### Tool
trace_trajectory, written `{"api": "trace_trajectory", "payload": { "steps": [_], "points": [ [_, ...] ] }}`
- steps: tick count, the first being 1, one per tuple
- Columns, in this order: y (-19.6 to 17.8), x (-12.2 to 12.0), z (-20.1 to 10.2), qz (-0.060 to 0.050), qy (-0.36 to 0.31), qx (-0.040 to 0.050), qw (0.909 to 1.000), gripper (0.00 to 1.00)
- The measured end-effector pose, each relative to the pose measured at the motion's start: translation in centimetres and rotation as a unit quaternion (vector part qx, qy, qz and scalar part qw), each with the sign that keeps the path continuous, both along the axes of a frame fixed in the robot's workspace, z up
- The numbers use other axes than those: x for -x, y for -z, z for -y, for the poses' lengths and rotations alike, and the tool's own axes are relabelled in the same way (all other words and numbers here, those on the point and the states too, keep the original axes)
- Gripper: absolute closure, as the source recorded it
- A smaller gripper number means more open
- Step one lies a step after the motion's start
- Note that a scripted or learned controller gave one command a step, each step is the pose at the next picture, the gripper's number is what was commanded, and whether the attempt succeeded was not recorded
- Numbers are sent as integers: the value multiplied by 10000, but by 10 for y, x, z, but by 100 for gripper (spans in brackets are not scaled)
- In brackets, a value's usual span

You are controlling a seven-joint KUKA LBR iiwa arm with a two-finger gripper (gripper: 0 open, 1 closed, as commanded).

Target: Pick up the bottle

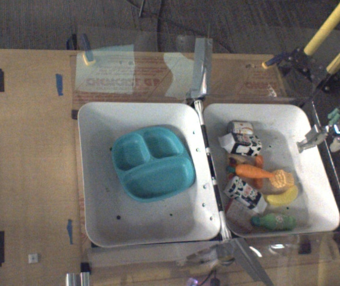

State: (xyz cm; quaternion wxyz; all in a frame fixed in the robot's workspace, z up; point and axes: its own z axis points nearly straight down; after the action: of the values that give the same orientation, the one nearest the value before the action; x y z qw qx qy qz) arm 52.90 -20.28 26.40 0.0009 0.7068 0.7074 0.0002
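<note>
The gripper [320,137] hangs at the right edge of the right bin [312,177], a pale metal piece just over the rim with dark cabling and small teal parts behind it. I cannot tell whether it is apart or together, and nothing shows clamped in it.

The right bin is shallow, white, smooth plastic with rounded corners. The bottle [274,221], as far as I can tell, is the glossy green, long, rounded thing lying on its side near the bin's front edge, well apart from the gripper. Just behind it lies a curved yellow banana [281,196], and beside that a tan waffle-like piece [283,178] touches the tip of an orange carrot [252,171]. Two boxy cartons with black-and-white cow patches sit along the bin's left side, one [245,144] towards the back and one [245,193] towards the front. A small grey-topped box [241,127] stands near the back-left corner.

The left bin [98,207] holds a matt teal plate [152,162] with three compartments and soft rounded edges, near its middle.

Both bins rest on a flat tan bench [27,177] marked with black squares and bits of blue tape. Clear plastic sheets lie along its back edge, beyond which lies dark grey carpet with cables. Yellow rods slant in at the top-right corner.
</note>
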Motion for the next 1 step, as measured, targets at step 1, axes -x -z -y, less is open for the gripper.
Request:
{"api": "trace_trajectory", "payload": {
  "steps": [1],
  "points": [
    [38, 6, 18, -12, 497, -11, 9988, 0]
  ]
}}
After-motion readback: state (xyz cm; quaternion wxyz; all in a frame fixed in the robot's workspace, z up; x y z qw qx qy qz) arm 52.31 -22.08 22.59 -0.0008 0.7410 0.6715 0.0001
